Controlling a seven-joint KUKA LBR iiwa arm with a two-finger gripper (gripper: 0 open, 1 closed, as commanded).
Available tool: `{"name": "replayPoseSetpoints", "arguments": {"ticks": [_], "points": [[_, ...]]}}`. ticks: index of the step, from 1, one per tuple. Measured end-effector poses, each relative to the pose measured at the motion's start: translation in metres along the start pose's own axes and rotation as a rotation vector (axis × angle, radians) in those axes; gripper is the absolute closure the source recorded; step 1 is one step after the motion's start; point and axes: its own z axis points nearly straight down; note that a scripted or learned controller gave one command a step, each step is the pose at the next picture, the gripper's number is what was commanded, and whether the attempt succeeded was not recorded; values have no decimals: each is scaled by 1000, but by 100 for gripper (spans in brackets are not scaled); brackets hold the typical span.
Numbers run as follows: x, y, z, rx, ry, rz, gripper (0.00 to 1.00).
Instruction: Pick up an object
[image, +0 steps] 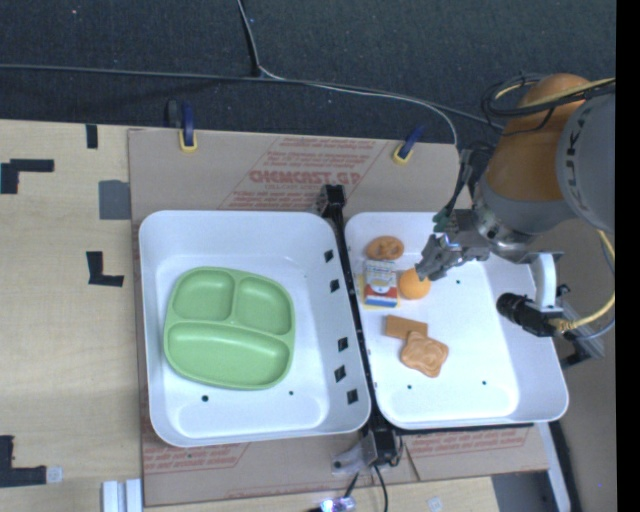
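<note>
1. An orange ball (414, 286) lies in the right bin (500, 385), near its far left part, just right of a small carton (380, 282).
2. The carton has a white, red and blue label; its writing is too small to read.
3. The gripper (437, 259) sits directly over the ball's right edge, apparently touching it; whether its fingers are spread or closed cannot be told.
4. A round cookie (384, 247) lies beyond the carton; a brown slab (405, 326) and a toast piece (424, 353) lie nearer.
5. The left bin (180, 400) holds a green divided plate (230, 327).
6. Red printing on the cardboard sheet (290, 175) under the bins on the desk (50, 330) is unreadable.
</note>
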Motion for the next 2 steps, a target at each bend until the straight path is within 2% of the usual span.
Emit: {"name": "replayPoseSetpoints", "arguments": {"ticks": [1, 2], "points": [[47, -8, -5, 1, 0, 1, 100], [102, -1, -11, 0, 0, 0, 100]]}}
